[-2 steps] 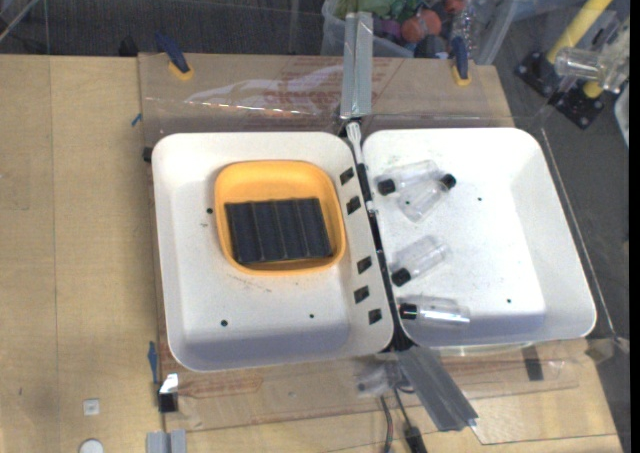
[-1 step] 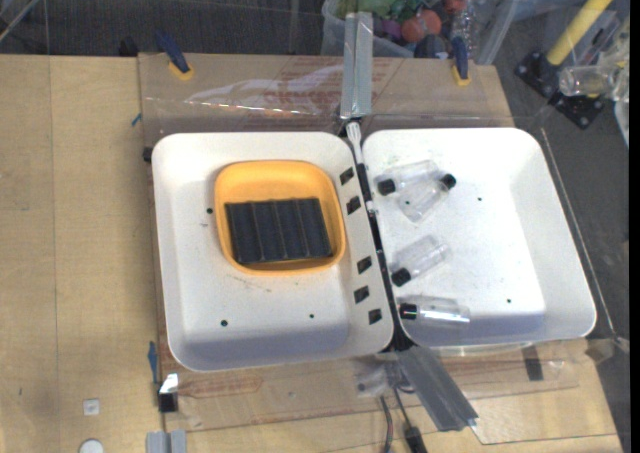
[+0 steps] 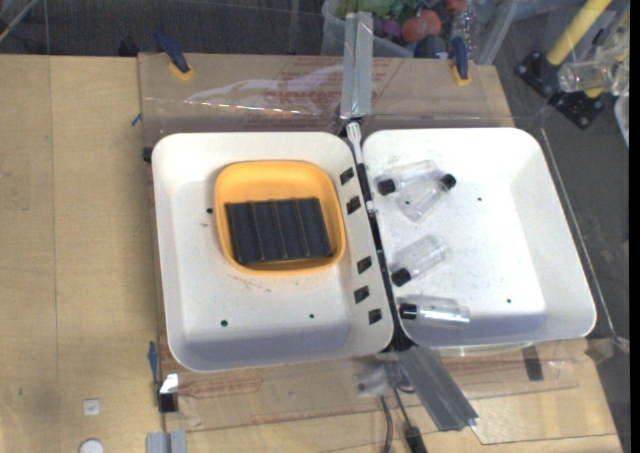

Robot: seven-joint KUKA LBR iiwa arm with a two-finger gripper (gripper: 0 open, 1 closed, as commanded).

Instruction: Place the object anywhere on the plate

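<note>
A pale grey jointed piece [image 3: 592, 74] is showing at the far right; whether it is the arm's is unclear.

a glossy orange plastic plate [image 3: 232, 186] holds a matt dark ridged slab [image 3: 278, 231]; clear plastic vials [image 3: 417, 188] have black caps.

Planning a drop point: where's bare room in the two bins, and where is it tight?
Left white bin: bare floor rings the orange square plate, widest along the near edge. The dark ribbed block covers most of the plate. Right white bin: its right half is bare; three clear black-capped vials crowd the divider side.
</note>
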